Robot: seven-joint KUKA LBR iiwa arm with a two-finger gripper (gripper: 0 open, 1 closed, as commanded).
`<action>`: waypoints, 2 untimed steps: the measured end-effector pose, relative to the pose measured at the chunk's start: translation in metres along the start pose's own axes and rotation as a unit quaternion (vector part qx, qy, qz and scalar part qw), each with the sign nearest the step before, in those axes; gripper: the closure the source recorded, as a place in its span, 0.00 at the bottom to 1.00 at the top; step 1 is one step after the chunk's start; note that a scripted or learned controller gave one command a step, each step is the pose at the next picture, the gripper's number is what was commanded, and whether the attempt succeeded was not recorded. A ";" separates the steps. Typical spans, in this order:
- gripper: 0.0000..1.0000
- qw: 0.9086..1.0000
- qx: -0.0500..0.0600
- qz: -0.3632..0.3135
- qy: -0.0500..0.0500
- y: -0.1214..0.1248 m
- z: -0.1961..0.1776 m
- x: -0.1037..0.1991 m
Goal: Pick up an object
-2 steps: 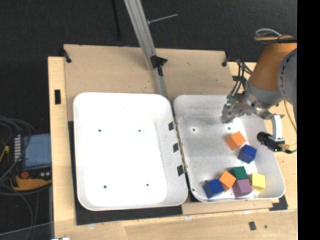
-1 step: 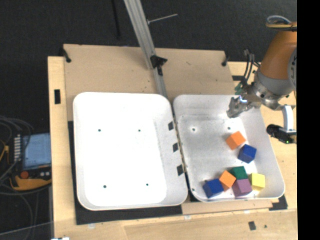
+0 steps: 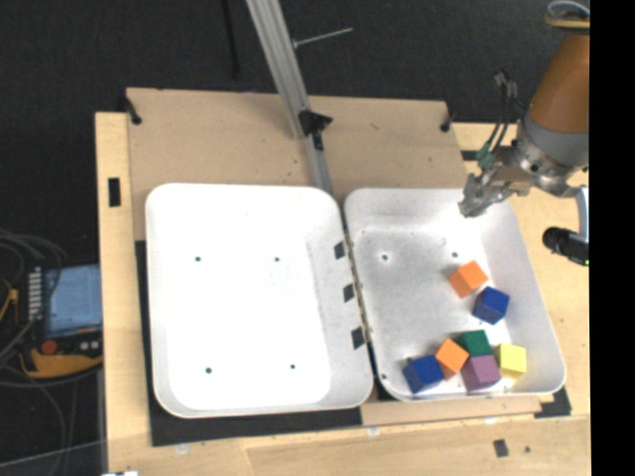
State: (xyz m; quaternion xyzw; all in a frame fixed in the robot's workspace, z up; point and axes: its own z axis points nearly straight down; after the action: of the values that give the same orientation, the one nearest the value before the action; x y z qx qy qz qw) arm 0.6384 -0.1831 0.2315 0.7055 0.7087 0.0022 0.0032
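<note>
Several small blocks lie in the right bin [image 3: 397,216]. An orange block [image 3: 467,278] and a blue block [image 3: 490,304] sit at its middle right. Near the front edge are a blue block [image 3: 424,373], an orange block [image 3: 452,355], a green block [image 3: 476,342], a purple block [image 3: 481,372] and a yellow block [image 3: 512,359]. My gripper [image 3: 474,203] hangs over the bin's back right corner, well behind the blocks, with nothing seen in it.
The left bin [image 3: 243,296] stands beside the right one. A slanted metal pole [image 3: 283,62] rises behind the bins. Cables and a blue box [image 3: 71,300] lie off the bench at the left.
</note>
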 end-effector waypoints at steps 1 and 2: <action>1.00 1.000 0.002 -0.001 0.000 0.001 -0.017 -0.001; 1.00 1.000 0.003 -0.001 0.001 -0.012 -0.026 0.047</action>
State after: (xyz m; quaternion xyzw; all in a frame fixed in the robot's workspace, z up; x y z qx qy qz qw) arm 0.6255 -0.1365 0.2573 0.7048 0.7094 0.0011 0.0005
